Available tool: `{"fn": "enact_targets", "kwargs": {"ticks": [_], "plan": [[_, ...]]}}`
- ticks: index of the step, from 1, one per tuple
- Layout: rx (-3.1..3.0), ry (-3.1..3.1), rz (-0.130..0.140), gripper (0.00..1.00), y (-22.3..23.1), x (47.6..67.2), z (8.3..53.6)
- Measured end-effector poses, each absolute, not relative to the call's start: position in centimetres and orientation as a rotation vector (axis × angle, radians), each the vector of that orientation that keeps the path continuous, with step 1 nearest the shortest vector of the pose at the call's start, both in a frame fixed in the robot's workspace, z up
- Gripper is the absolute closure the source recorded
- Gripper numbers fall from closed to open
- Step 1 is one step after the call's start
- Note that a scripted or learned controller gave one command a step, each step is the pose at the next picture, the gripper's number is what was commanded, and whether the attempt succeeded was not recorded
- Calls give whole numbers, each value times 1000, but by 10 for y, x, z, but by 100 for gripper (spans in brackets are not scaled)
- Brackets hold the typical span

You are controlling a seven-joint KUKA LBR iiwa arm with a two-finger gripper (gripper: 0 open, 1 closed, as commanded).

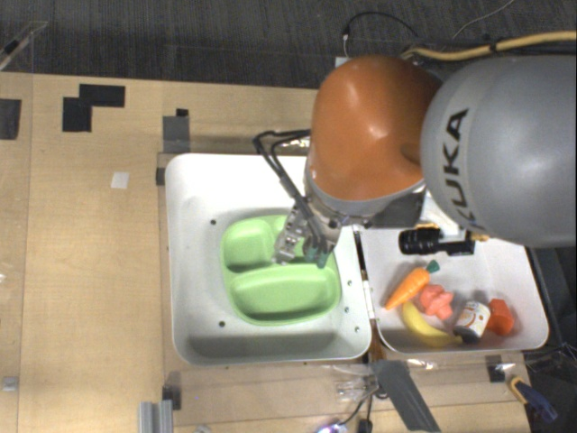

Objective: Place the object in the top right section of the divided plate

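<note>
I can't say for sure which object is meant. The likeliest candidate is a teal bit [321,259] at the tip of the end effector [305,242], but it is too small to tell whether that is a carried thing or part of the tool. It sits over the right side of the divided plate [270,296], a green one lying in the left bin [194,242]. The plate's small far-left section and its big near section are plain to see. The far-right section lies mostly under the end effector.

Whether the end effector is clenched or released, I cannot tell from this angle.

That is the first worry. If nothing is really held, a release here would leave the plate bare. If the teal bit is the object, the end effector looks to hang close to the ridge between sections, so a drop could land on the divider and roll into the big near section. A black cable [275,165] loops out beside the wrist on the far side. I'd guess it could brush the bin wall as the arm [505,152] moves.

The right bin [532,332] has a carrot [407,287], a banana [424,326], a pink thing [435,301], a small bottle [471,318] and a red thing [501,317] crowded together. Any fresh grasp there risks snagging two at once. The wooden surface [81,287] spreads out to the left.
</note>
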State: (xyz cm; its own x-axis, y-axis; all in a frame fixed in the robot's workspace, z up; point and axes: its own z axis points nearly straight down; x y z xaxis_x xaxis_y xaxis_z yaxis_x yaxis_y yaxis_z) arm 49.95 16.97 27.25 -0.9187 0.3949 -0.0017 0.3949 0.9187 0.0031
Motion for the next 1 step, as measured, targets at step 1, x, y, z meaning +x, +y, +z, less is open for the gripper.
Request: {"fn": "enact_targets", "kwargs": {"ticks": [1], "plan": [[550, 3089, 5, 100, 179, 541, 248]]}}
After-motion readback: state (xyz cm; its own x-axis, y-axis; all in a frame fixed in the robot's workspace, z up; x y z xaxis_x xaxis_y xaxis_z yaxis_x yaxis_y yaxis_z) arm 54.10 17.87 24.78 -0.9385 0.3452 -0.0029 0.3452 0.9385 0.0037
